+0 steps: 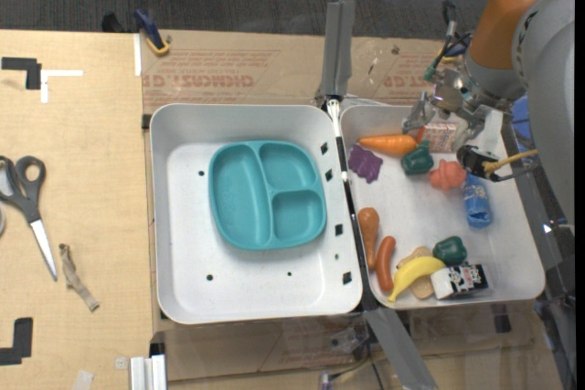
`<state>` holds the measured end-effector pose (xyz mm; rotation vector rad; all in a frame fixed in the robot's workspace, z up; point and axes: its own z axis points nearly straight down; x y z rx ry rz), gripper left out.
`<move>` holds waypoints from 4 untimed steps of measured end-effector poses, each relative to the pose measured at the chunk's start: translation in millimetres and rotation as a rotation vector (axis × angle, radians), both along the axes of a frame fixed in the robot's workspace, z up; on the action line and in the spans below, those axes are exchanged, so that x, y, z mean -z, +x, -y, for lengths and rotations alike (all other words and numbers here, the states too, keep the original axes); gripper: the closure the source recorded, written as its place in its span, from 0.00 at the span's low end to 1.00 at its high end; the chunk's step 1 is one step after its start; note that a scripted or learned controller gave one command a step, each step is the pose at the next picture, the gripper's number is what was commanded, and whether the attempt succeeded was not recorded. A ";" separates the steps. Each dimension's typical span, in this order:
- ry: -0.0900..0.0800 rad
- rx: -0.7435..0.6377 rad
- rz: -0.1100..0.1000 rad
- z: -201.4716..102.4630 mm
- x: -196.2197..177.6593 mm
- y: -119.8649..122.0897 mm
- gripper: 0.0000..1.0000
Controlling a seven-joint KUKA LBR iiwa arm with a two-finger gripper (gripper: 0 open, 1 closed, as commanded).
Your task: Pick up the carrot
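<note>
**Ana:** Several things are packed tight around the carrot, and that is my worry. It lies on its side in the upper part of the right bin, fat end toward the frame's right, thin tip pointing left toward the purple piece.

**Ben:** Where is the gripper in all that?

**Ana:** Upper right of the frame, above the bin's far rim, just beside the carrot's fat end. How wide it stands I cannot tell; the metal there is a tangle from this angle. Nothing visible says it has hold of anything.

**Ben:** So what goes wrong?

**Ana:** A pale pink block sits right against the carrot's fat end, with the dark green vegetable just below it. If the descent lands a little toward the right, I'd expect it to close on the block or knock the green piece instead.

**Ben:** And the carrot itself?

**Ana:** It tapers and looks smooth. A squeeze near the narrow end could shoot it sideways toward the divider, or roll it under the rim.

**Ben:** The teal tray in the left bin?

**Ana:** Well apart from all this; no trouble there.
</note>
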<state>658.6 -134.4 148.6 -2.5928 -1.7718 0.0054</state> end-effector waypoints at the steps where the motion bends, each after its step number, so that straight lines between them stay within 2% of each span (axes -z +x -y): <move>1: 0.002 0.167 0.012 -41.2 50.8 -0.2 0.00; 2: 0.003 0.239 0.013 -37.6 51.0 -5.6 0.00; 3: 0.003 0.439 0.013 -42.5 51.1 -14.0 0.00; 4: 0.002 0.434 0.014 -42.7 40.4 -13.1 1.00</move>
